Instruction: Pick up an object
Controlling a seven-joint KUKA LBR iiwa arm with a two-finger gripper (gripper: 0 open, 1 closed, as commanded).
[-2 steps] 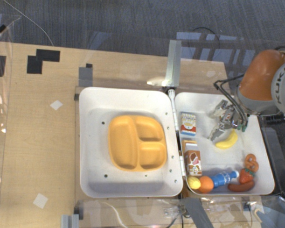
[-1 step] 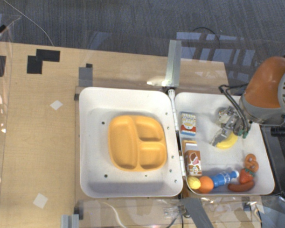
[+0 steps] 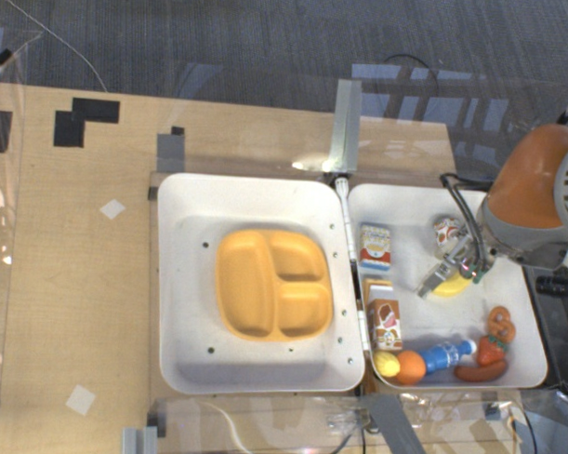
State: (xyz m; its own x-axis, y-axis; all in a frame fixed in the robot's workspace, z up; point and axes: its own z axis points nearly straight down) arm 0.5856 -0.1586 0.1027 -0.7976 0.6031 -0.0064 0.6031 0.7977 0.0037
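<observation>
My gripper [image 3: 437, 279] hangs low in the right bin [image 3: 530, 370], reaching in from the right under the orange-banded wrist [image 3: 537, 184]. Its tip sits right at a small yellow banana-like piece [image 3: 456, 287], touching or just above its left end. The view does not settle whether the piece is held. A crumpled silver and red wrapper [image 3: 445, 231] lies just behind the gripper. Two small cartons lie along the bin's left wall, a white and blue one [image 3: 375, 247] and a brown one [image 3: 384, 324].
Along the right bin's front edge lie a lemon [image 3: 385, 365], an orange [image 3: 410, 366], a blue bottle [image 3: 444, 355], a red sausage [image 3: 481, 371], a strawberry [image 3: 490, 351] and a pretzel [image 3: 500, 323]. The left bin [image 3: 180, 264] holds a yellow divided tray [image 3: 273, 283].
</observation>
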